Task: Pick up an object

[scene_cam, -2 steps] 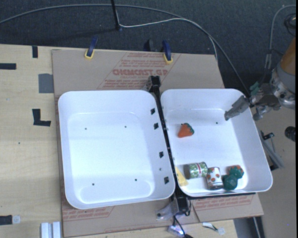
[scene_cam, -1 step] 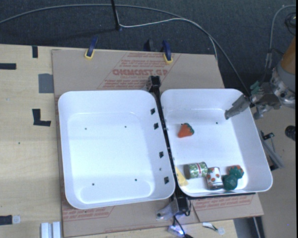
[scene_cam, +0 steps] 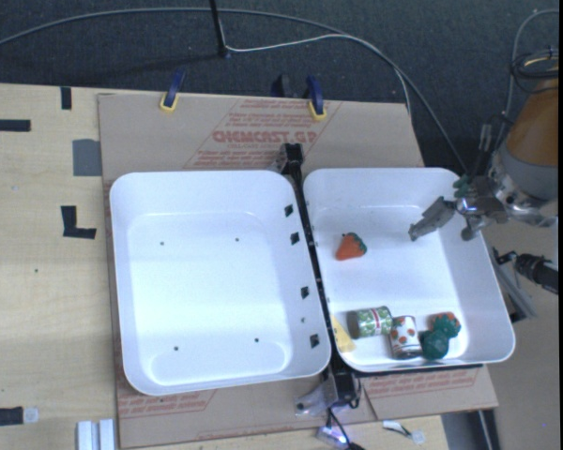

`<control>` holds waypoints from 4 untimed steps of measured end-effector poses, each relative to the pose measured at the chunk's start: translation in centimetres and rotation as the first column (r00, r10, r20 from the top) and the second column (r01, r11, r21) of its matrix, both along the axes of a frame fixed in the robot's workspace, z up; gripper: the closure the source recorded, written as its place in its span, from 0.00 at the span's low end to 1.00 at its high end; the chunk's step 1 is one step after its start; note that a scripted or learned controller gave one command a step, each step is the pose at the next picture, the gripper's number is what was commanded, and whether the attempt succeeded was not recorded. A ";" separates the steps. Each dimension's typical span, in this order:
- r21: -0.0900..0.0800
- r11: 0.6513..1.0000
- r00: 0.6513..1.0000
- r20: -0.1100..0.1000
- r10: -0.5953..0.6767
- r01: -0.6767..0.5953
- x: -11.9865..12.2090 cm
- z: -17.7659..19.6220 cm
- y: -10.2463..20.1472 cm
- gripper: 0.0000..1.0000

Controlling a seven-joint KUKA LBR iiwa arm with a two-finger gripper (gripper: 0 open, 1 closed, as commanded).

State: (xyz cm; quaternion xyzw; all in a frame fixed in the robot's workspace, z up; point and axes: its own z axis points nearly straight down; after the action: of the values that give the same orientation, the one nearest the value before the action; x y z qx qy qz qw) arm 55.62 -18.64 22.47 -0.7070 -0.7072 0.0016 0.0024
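Observation:
The right bin (scene_cam: 385, 187) holds a red strawberry-like toy (scene_cam: 350, 247) near its left middle. Along its front edge lie a small green and silver can (scene_cam: 371, 322), a red and white can (scene_cam: 403, 337) and a dark green toy with an orange part (scene_cam: 439, 335). My gripper (scene_cam: 450, 219) hangs over the right bin's far right side, with its two fingers spread wide and nothing between them. It stands well right of the strawberry toy and above the group at the front.
The left bin (scene_cam: 131, 251) sits beside the right one, joined by a black clip strip (scene_cam: 305, 261). Both rest on a cardboard sheet (scene_cam: 253, 134) clamped at the back. A cable (scene_cam: 357, 45) arcs across the dark floor behind.

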 end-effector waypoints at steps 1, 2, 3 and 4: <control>0.000 1.000 1.000 0.000 0.000 0.000 0.6 -6.0 0.0 0.00; 0.000 1.000 1.000 0.000 0.001 -0.001 1.0 -12.2 0.3 0.00; -0.001 1.000 1.000 0.005 0.001 -0.001 1.2 -10.8 0.2 1.00; -0.002 1.000 1.000 0.010 0.001 -0.001 1.4 -4.9 1.1 1.00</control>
State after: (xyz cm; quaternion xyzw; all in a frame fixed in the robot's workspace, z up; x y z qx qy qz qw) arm 57.02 -17.57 17.53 -0.7067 -0.7075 -0.0014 -0.0020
